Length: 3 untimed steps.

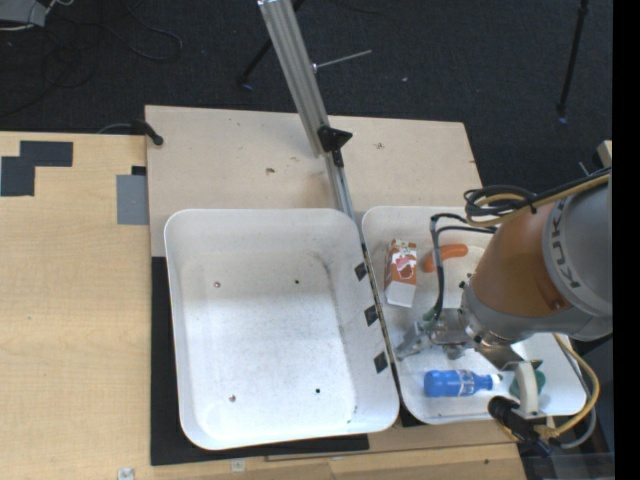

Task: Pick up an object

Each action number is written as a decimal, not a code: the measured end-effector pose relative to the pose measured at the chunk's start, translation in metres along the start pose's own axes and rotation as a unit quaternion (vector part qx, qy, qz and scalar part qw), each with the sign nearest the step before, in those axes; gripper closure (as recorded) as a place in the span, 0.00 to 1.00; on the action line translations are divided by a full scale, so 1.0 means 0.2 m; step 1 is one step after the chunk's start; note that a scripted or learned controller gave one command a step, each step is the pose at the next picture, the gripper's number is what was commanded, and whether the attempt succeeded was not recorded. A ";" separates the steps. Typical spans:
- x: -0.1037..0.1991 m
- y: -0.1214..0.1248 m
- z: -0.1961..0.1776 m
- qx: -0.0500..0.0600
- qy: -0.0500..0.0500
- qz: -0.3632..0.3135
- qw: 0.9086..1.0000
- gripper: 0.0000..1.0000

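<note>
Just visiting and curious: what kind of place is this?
Probably a robotics lab. A grey-and-orange robot arm reaches over two white bins on a wooden bench, with loose cables on the dark floor.

Arm [545,268] cut off at right frame edge, covers much of right bin [385,230]. Orange item [447,254] partly hidden behind it. Gripper [425,340] fingers too small to judge.

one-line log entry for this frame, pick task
arm: over right bin | gripper: low on bin floor, nothing seen held | nearby: blue bottle, carton | left bin
</note>
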<state>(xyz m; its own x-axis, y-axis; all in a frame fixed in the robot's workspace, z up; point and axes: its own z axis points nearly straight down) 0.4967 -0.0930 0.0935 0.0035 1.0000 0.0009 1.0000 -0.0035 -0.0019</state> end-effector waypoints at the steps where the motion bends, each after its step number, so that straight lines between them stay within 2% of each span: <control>1: -0.01 0.00 -0.05 0.001 0.001 0.003 1.000 1.00; 3: -0.04 0.03 -0.60 -0.002 -0.001 -0.002 1.000 1.00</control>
<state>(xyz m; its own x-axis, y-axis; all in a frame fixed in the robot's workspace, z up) 0.5036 -0.1011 0.2144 -0.0010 1.0000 -0.0002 1.0000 0.0010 0.0028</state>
